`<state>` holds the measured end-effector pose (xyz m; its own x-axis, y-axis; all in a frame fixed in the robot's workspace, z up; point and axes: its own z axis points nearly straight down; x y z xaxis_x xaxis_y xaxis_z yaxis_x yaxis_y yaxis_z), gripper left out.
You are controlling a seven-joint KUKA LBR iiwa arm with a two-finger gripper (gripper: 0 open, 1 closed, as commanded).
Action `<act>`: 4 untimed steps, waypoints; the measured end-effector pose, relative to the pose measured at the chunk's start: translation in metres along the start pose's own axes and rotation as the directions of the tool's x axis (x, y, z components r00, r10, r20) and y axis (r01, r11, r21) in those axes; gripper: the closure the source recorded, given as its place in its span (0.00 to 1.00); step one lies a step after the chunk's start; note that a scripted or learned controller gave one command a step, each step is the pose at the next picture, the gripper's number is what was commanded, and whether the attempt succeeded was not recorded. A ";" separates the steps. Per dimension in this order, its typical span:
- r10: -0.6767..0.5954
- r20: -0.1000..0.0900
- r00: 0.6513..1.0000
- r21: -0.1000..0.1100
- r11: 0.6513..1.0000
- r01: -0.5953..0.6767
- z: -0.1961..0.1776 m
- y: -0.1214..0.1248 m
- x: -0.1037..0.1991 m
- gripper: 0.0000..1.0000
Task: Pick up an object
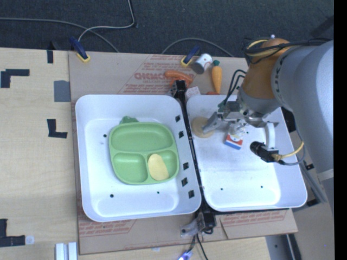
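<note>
One small carton [234, 141] lies just beside the pincer [226, 121].

1. A robotics lab test bench: a grey KUKA arm [303, 85] with an orange band reaches over two shallow white bins [87, 145] set side by side.
2. The bins rest on a cardboard sheet [146, 75] clamped to a pale wooden bench [32, 156] by blue-and-yellow clips [79, 49].
3. Black tape marks [54, 129] dot the benchtop, and loose cables [108, 26] trail across dark carpet [217, 10] behind.
4. Toy props complete the setup: a green divided plate [143, 153] and a plastic carrot [216, 77].
</note>
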<state>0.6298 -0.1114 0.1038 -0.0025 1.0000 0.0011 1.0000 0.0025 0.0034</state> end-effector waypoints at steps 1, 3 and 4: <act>-0.002 -0.001 1.000 -0.013 1.000 0.002 0.010 -0.006 -0.031 0.00; 0.002 0.003 1.000 0.000 1.000 -0.002 0.017 -0.031 -0.080 0.00; 0.002 0.005 1.000 -0.002 1.000 -0.002 0.007 -0.030 -0.080 1.00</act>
<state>0.5996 -0.1914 0.0971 -0.0007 1.0000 -0.0036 1.0000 0.0008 0.0059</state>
